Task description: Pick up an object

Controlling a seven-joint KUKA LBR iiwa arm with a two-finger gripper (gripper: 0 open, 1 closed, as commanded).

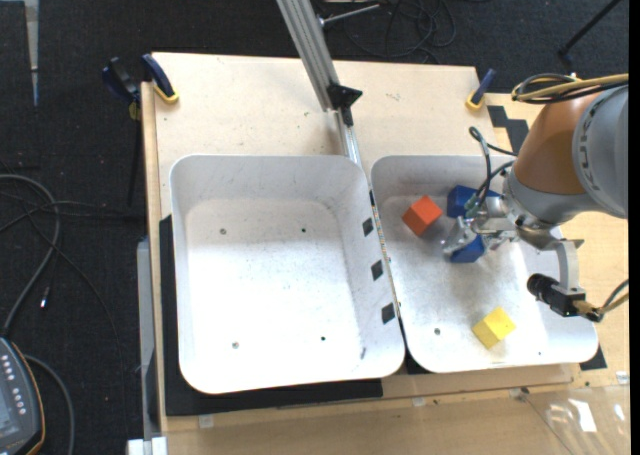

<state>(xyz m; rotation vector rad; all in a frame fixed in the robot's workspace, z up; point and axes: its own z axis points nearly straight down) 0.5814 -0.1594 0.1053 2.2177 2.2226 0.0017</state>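
A dark carpeted floor strewn with black cables surrounds a pale wooden bench (pixel 260 103), which is held by blue-and-yellow clamps at its far corners, one at the left (pixel 150 78) and one at the right (pixel 480 91). A slanted aluminium rail (pixel 300 23) runs down from the top of the view to the seam between two shallow white bins. The left bin (pixel 200 183) has a speckled, scuffed floor. The right bin (pixel 560 348) holds the loose things: an orange cube (pixel 423 214) toward its far left part, a yellow cube (pixel 493 328) near the front rim, and, between them and farther right, a blue block (pixel 461 200) with a second blue piece (pixel 467 251) just in front of it. The orange cube sits turned a little, so one corner points toward the left bin; it has no long axis to speak of. The lower blue piece is elongated and lies roughly left to right with a slight tilt. The arm (pixel 565 158) reaches in from the right, and its gripper (pixel 470 231) hangs low among the blue pieces, just beside the orange cube. Whether it grips anything cannot be told from this angle.
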